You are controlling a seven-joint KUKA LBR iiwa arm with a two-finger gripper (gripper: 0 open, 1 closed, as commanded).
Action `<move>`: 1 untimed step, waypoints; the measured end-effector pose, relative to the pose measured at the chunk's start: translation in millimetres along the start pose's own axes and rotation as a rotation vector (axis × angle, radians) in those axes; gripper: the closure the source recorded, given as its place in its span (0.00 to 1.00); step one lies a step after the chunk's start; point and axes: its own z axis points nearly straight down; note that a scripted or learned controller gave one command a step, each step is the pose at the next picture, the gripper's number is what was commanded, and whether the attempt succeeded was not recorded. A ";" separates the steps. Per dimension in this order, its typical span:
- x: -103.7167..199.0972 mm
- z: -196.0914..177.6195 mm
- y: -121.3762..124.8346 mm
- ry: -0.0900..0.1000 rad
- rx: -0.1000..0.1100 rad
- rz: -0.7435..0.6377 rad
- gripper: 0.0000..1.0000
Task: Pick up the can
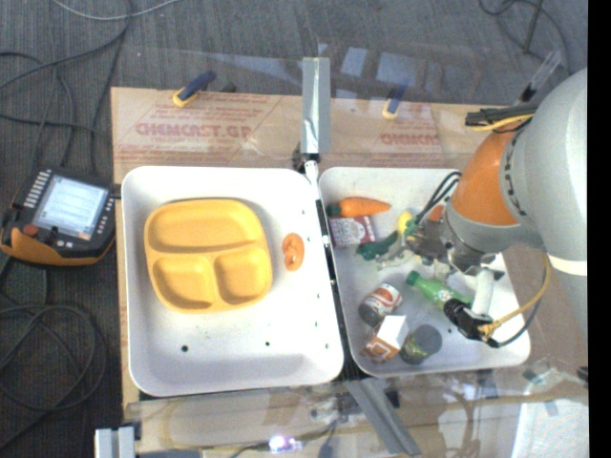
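Camera view puts the can (380,301) lying in the right bin (496,356), left of my gripper (460,273); its grip I cannot tell. I judge approach underway; next, shift left and descend.

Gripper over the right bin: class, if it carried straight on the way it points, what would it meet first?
The gripper points leftward and down, so probably the clutter beneath it, near the green bottle, before the can. Depth is hard to judge from this slanted view.

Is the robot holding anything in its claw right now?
It cannot be told: the gripper is hidden under the arm's wrist. The can lies apart in the right bin.
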 end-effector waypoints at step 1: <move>-0.6 -10.2 0.1 -0.002 0.001 0.000 1.00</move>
